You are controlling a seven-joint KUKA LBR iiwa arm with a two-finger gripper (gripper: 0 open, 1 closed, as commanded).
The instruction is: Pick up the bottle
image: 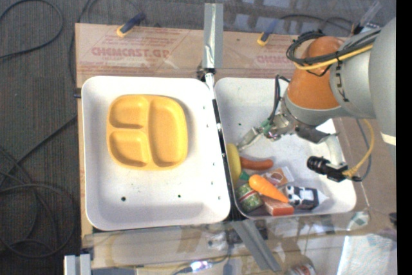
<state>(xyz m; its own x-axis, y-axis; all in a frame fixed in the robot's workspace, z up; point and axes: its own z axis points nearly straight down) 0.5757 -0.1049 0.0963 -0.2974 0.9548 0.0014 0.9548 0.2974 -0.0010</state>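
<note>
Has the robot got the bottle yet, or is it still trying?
Not yet. Done so far: the arm has reached over the right bin, and its gripper hangs near the bin's middle. In hand: nothing shows between its fingers. Left to do: the toys, like the carrot, hot dog and banana, lie piled at the front. I can't tell which is the bottle; it needs finding, gripping and lifting.

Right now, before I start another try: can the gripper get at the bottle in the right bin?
Probably yes. The bottle lies on its side with nothing on top of it; only the carrot crowds its left end. The gripper hangs up-left of it in the picture.
</note>
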